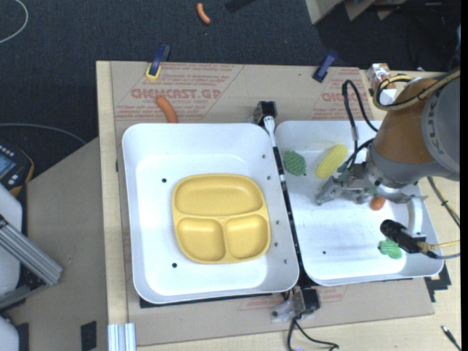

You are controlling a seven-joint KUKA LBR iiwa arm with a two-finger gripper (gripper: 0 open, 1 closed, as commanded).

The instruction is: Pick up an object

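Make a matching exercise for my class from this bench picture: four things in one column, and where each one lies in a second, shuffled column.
Things:
1. yellow divided tray
2. yellow corn piece
3. orange carrot-like piece
4. small orange piece

Places:
A. on the dark floor beyond the bench
B. in the left bin
C. on the cardboard, behind the left bin
D. in the right bin, near its back

Pairs: 1-B, 2-D, 3-C, 4-A

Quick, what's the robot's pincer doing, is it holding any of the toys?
Pincer: low in the right bin, near the yellow corn; open or closed cannot be told, and nothing is seen held.
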